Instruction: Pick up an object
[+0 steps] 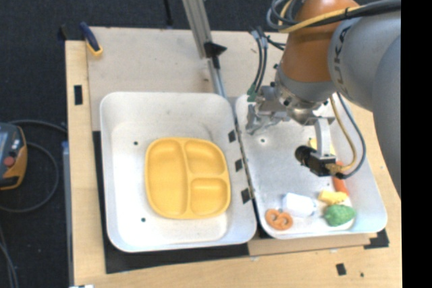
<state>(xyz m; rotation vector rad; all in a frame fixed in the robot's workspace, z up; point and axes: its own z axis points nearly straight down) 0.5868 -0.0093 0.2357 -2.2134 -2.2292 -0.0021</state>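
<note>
Camera view shows two white bins side by side on the table (135,57). The left bin (121,111) holds one yellow tray (187,177) with three compartments, lying flat near the middle. The right bin (270,165) holds four small things, all gathered at its near edge: one orange pretzel-shaped piece (278,219), one white block (297,203) just beside it, one yellow piece (333,197), and one green piece (339,214) touching the yellow one. One small orange-red thing (339,183) lies just above the yellow piece. The pincer (262,114) hangs over the far left part of the right bin, well apart from these things. I cannot tell how wide it is open, and I see nothing in it.
</note>
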